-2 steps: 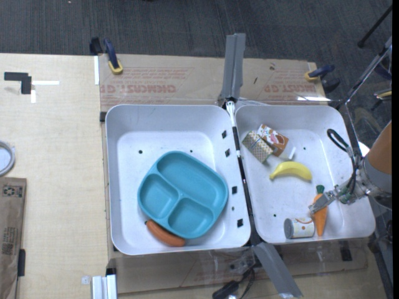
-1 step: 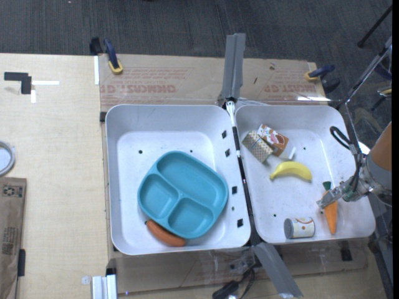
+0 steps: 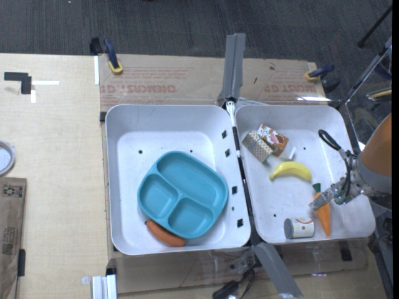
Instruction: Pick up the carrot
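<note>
The tool [image 3: 328, 195] is being positioned at the carrot's [image 3: 323, 215] far end, near the right bin's [image 3: 293, 111] right wall; whether it is spread or pinching cannot be told. A banana [image 3: 290, 170] is being shown left, a can [image 3: 299, 228] nearer, a blue plate [image 3: 182, 194] in the left bin [image 3: 124, 167].

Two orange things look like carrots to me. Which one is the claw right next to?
The carrot in the right bin, at the gripper. The other orange piece lies in the left bin, tucked under the blue plate.
</note>
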